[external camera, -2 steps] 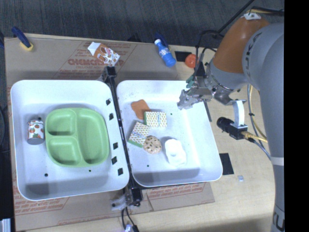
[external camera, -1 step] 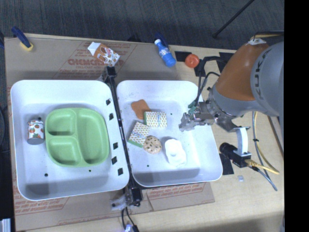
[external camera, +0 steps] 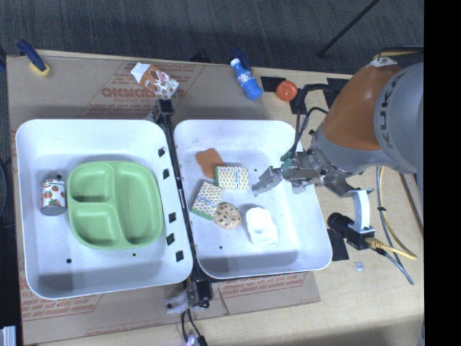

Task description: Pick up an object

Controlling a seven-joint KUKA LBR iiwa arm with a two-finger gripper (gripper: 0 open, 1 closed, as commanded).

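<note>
My gripper (external camera: 263, 182) hangs over the right bin (external camera: 306, 229), right of its middle, with the arm coming in from the right. Just left of it lies a green-and-white packet (external camera: 232, 177). Beside that packet are an orange-brown piece (external camera: 208, 161) above and a second patterned packet (external camera: 207, 199) below left. A round cookie (external camera: 227, 215) and a white lumpy object (external camera: 261, 225) lie below the gripper. The view shows nothing held in the gripper.
The left bin (external camera: 29, 251) holds a green divided plate (external camera: 115, 204) and a small can (external camera: 53, 195). Behind the bins on the bench lie a blue bottle (external camera: 247, 80), an orange cap (external camera: 287, 89), a snack packet (external camera: 155, 80) and a blue clamp (external camera: 32, 56).
</note>
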